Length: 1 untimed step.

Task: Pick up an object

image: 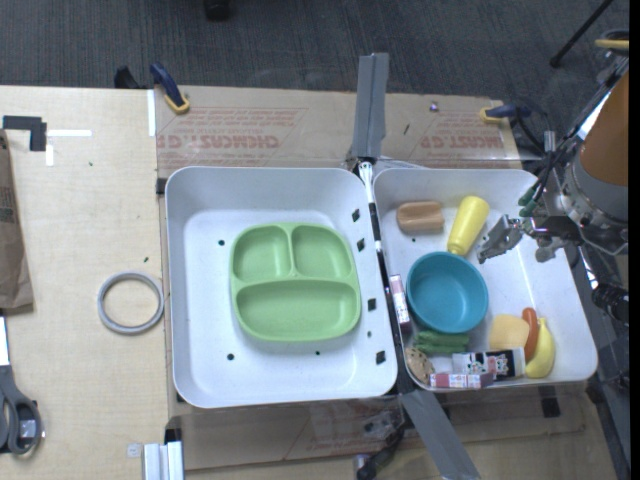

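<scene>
The arm [600,158] is cut off at the right edge, and its gripper [500,238] hangs over the right bin [560,298], just right of the yellow bottle [467,224]. Its jaws look parted with nothing between them. The blue bowl [446,290] sits below the bottle, with a tan block [420,216] to the bottle's left. Small items below the bowl overlap and are hard to tell apart. A green tray [295,281] lies in the left bin [190,298]. A grey ring [130,301] rests on the wooden surface [80,218], far left of the bowl. Dark carpet [300,18] lies beyond.
</scene>
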Tool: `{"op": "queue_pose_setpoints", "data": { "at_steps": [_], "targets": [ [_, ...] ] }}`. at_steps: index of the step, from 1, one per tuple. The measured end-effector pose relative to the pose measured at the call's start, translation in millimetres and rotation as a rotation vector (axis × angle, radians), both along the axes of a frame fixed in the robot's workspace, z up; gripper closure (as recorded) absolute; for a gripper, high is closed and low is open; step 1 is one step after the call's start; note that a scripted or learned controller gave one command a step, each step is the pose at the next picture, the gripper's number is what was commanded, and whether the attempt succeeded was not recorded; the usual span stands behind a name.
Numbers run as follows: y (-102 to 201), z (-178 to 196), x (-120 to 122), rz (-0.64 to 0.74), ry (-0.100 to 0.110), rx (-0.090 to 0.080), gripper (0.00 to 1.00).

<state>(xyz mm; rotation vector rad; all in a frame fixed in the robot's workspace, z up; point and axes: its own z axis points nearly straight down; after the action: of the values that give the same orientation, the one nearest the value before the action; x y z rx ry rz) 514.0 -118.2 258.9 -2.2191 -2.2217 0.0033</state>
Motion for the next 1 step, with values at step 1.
{"op": "queue_pose_setpoints", "data": {
  "at_steps": [1],
  "targets": [
    [14.4, -158.2, 93.2, -0.02, 0.001, 0.0, 0.0]
  ]
}}
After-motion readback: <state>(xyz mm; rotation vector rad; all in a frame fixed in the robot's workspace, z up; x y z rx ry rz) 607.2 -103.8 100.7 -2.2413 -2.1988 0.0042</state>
